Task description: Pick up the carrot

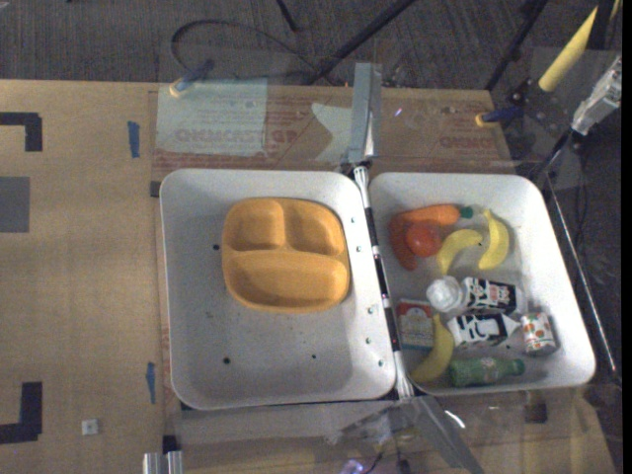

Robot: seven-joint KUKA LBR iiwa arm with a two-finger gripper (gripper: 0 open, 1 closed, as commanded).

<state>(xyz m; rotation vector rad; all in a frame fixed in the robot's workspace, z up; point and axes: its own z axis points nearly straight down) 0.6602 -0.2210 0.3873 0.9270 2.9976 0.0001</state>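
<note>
The light wooden desk [79, 265] has black corner marks and bits of blue tape [133, 138], and beyond it lies dark carpet [148, 8] crossed by black stand legs and a looped cable. Two white bins sit touching: the left bin [197, 363] holds an orange plate [285, 253]. The right bin [568, 334] holds the carrot [434, 214] at its far left, touching a red fruit [423, 239], near bananas and cartons.

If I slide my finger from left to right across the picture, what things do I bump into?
Left bin → yellow plate → right bin, and inside it: carrot → banana → small can.
</note>
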